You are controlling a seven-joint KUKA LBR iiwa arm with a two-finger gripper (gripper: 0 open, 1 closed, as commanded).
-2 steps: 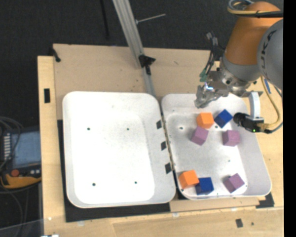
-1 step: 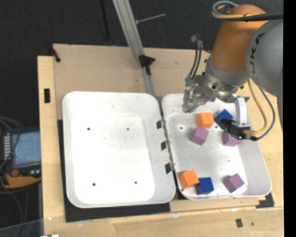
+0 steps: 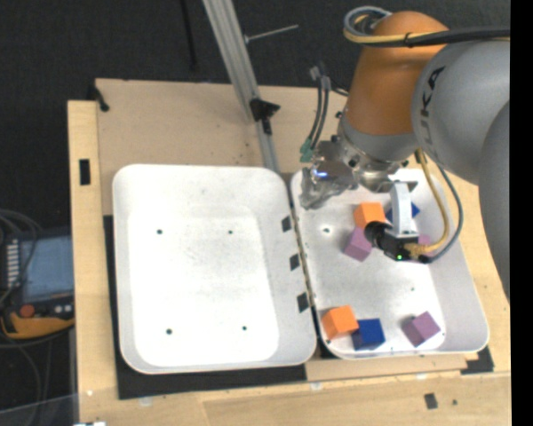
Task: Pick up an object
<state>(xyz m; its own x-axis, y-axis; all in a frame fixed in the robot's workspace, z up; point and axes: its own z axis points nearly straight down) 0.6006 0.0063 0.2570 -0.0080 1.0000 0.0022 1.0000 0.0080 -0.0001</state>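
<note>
For a clean pick, one block should be singled out and approached from straight above, with the hand centred over it and clear of its neighbours and of the bin wall. The isolated blocks are judged the easier targets; the crowded pair under the wrist is riskier, since one block could be nudged while the other is gripped.

The hand is seen low over the right bin, at about ten o'clock within it, close to the rim shared with the left bin. Whether it is spread or closed cannot be told, and nothing is seen held in it.

From the hand, an orange block lies near at four o'clock, with a purple block touching or just beside it, slightly lower. A blue block, partly hidden by wrist hardware, sits further toward three o'clock. Well apart, toward six o'clock along the bin's near edge, a second orange block and a second blue block lie side by side, with a second purple block further right.
</note>
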